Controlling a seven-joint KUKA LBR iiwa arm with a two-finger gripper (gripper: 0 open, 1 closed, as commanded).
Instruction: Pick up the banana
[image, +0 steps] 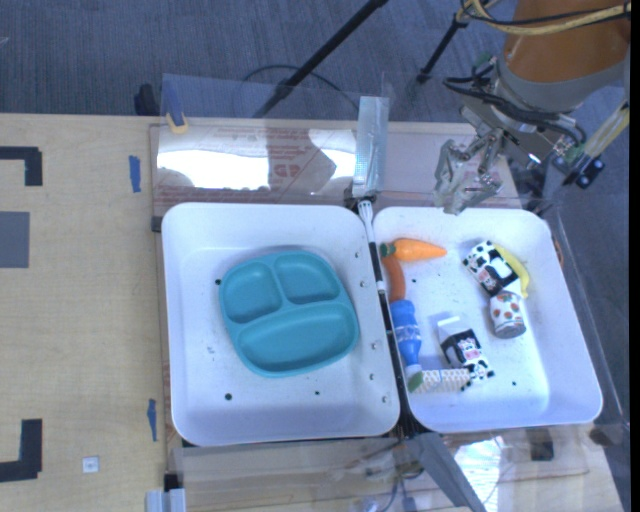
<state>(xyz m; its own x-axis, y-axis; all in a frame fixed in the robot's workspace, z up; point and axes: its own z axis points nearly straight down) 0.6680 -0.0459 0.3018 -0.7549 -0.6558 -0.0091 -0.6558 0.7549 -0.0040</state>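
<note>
Banana (514, 270) lies in the right bin (570, 400), tucked against a black-and-white toy (488, 266). Probably light, smooth plastic; I'd grip across its exposed middle. The gripper (468, 182) hovers above, fingers apart, empty.

Arm (560, 45) raised, claw (468, 185) hanging open, empty.

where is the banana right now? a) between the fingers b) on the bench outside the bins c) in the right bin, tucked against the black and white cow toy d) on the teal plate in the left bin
c: the yellow banana lies in the right bin, touching the black and white cow toy, while the gripper hangs above the bin's far edge.
</note>
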